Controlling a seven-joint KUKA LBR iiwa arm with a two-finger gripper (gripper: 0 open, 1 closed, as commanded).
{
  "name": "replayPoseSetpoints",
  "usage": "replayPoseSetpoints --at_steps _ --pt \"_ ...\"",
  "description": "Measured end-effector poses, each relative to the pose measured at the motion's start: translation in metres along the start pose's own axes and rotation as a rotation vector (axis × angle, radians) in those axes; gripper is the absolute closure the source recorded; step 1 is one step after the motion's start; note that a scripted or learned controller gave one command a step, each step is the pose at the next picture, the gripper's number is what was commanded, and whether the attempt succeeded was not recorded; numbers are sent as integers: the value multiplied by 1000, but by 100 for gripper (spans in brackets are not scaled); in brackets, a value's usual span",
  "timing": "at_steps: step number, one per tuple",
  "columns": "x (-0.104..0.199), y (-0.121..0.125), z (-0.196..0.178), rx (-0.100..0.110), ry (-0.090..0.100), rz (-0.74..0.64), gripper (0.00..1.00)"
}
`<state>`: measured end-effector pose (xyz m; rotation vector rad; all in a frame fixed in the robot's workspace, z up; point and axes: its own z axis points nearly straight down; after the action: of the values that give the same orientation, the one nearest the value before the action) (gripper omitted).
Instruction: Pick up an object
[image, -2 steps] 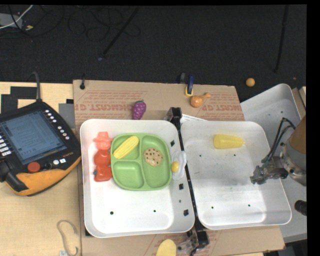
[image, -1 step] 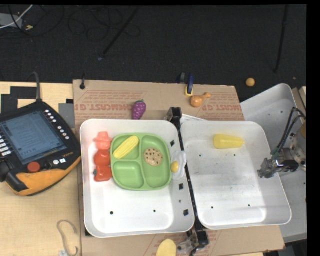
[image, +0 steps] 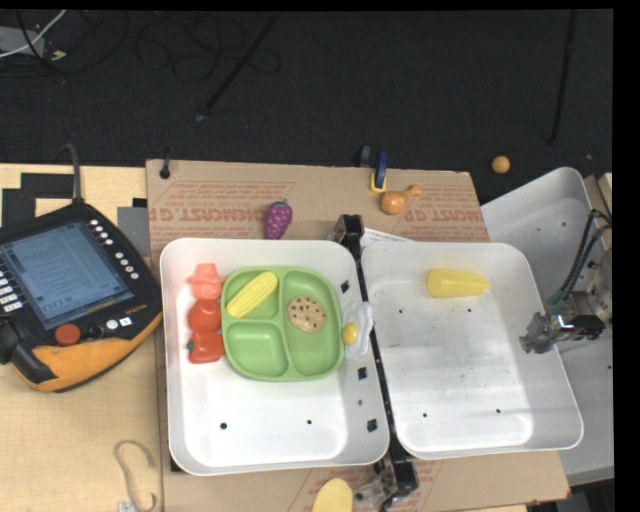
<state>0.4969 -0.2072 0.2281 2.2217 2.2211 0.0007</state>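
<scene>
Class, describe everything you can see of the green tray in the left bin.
The green tray is a rounded, glossy plate, seemingly plastic, divided into three compartments. It lies flat in the upper half of the left bin. A yellow corn cob rests tilted in the upper left compartment, a speckled cookie in the right one; the lower left compartment is bare. Red and pink toys sit against its left edge, a small yellow piece at its right.

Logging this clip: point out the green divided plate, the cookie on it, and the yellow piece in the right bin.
green divided plate (image: 262, 352), camera view, lower-left compartment floor.
cookie (image: 306, 314), camera view, its middle.
yellow piece (image: 456, 283), camera view, its middle.
</scene>
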Motion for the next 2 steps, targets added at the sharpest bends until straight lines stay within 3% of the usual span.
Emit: replayPoseSetpoints --at_steps 2 --pt "109 15 14 4 3 -4 100"
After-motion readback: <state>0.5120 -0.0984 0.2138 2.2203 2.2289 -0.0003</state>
